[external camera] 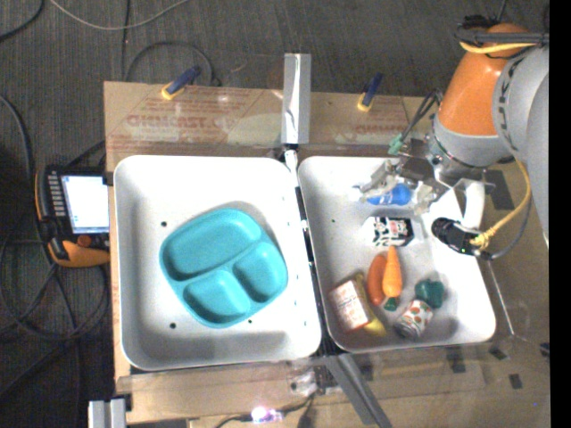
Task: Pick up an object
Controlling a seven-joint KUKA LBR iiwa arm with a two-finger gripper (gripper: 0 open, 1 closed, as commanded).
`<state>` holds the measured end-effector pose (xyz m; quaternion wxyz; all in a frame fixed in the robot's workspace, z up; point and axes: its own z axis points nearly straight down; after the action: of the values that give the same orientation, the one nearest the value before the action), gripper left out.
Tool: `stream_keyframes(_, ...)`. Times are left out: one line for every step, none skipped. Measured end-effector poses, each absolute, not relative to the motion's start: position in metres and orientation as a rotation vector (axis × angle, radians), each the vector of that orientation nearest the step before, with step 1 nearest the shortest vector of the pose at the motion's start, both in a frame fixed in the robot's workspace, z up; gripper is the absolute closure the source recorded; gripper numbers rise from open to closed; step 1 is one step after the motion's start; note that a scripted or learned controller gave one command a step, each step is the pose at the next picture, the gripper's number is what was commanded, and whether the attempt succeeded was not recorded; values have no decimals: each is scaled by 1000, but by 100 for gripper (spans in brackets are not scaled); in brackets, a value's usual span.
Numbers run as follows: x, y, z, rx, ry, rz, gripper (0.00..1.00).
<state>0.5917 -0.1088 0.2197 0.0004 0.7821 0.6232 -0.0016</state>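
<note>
White bins sit side by side on the worktop [178,119]. Over the right bin's [482,324] far part the pincer [395,188] hangs above a blue object [391,198]; whether it grips it I cannot tell. Nearer lie a carrot [392,275], box [349,303] and can [413,319]. A teal tray [225,266] fills the left bin [134,328].

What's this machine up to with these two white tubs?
A robot arm reaches in over the right bin, its pincer low above a blue item near the back. A carrot, a can and a small box lie nearer the front. The left bin holds a teal tray.
</note>
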Motion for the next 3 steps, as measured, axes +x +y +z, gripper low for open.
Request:
stream_keyframes(507,-162,90,2487,1907,11,100)
stream_keyframes(581,-94,198,2521,1876,-5,100)
stream_keyframes(619,-81,217,2639,1703,-8,100)
